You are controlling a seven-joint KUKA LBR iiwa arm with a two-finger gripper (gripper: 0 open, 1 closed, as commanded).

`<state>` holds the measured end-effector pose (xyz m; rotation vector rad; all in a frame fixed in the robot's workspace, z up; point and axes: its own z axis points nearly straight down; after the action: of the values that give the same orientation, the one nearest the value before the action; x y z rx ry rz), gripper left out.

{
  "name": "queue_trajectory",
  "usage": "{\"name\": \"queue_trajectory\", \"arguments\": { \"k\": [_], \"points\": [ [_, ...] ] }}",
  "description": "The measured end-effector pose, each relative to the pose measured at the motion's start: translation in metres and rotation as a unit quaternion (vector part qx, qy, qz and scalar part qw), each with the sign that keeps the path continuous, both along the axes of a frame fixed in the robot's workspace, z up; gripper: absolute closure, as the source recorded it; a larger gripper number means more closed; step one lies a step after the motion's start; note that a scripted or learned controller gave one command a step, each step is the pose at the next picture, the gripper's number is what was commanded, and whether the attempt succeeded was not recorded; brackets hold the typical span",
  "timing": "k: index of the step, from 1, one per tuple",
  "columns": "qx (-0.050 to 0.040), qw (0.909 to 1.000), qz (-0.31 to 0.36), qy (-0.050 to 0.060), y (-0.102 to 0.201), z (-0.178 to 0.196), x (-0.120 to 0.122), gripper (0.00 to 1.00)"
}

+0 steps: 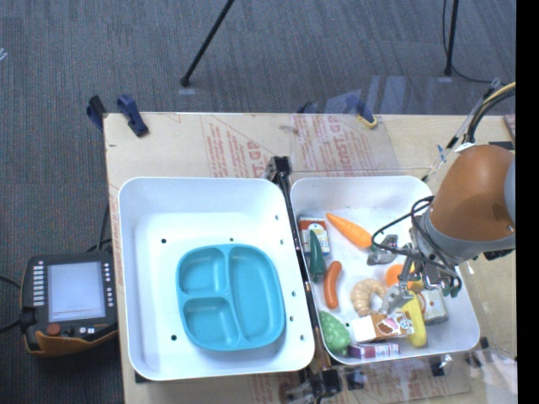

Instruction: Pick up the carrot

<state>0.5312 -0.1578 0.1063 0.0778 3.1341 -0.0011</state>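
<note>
Flat in the middle of the left bin (139,225): a teal divided plate (229,297), probably a drop-off spot. Toward the far edge of the right bin (370,183): the carrot (349,230), lying aslant, free on top, a green pod (316,255) and red sausage (333,283) near its left. Lower right, near that bin's right edge: the gripper (406,283), low over piled toy food, apart from the carrot. Open or closed, impossible to tell from above. Likely needs shifting toward the far edge.
</note>
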Motion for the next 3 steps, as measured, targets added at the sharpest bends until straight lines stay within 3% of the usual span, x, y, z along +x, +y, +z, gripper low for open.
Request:
{"name": "queue_trajectory", "arguments": {
  "k": [1,2,3],
  "points": [
    [-0.0046,0.9966,-0.080,-0.015,0.009,-0.005,-0.013,0.00],
    [-0.0027,0.9969,-0.077,-0.014,0.013,0.004,-0.012,1.00],
    [0.0018,0.9971,-0.076,-0.002,0.061,0.087,-0.002,1.00]
  ]
}}
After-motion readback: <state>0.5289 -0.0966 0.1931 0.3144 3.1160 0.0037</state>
